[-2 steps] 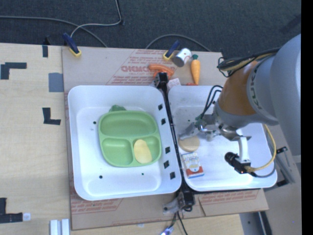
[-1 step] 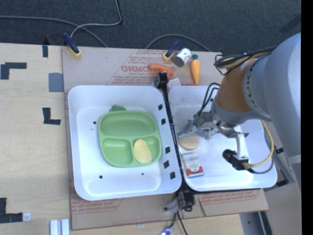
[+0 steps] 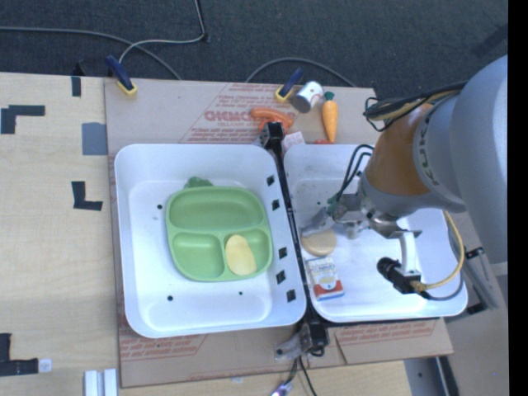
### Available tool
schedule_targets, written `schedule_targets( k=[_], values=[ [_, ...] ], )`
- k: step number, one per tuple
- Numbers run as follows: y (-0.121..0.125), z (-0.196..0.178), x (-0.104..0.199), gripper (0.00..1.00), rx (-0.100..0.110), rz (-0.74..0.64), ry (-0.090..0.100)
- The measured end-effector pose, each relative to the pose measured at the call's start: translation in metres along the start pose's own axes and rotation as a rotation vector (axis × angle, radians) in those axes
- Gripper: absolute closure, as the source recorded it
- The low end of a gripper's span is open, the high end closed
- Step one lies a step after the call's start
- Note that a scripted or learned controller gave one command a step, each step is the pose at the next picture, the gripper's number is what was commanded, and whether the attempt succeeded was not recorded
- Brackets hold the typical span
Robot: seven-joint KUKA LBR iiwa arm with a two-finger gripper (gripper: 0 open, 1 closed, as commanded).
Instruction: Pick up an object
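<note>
The right bin holds a round tan bun-like piece near its left wall and a small white carton with red print just in front of it. My gripper hangs low in this bin, directly behind and slightly right of the tan piece, close to it; nothing is visibly held. The left bin carries a green divided plate with a yellow oval piece in its front right compartment.
Behind the bins on the cardboard lie a toy carrot, an orange piece and a small white cylinder. Blue-and-yellow clamps grip the cardboard's back edge. A black divider runs between the bins.
</note>
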State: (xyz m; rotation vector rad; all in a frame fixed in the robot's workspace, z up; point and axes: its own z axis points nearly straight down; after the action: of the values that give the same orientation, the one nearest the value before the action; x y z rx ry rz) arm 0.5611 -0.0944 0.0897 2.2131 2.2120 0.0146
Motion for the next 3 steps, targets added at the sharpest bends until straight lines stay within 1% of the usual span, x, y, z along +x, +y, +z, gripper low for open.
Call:
schedule_targets(
  k=[1,2,3],
  values=[
    [0.074,-0.003,-0.018,0.0,0.007,-0.002,0.001],
    [0.011,0.0,-0.007,0.0,0.004,-0.001,0.002],
    [0.011,0.001,-0.006,0.0,0.004,0.0,0.001]
  ],
)
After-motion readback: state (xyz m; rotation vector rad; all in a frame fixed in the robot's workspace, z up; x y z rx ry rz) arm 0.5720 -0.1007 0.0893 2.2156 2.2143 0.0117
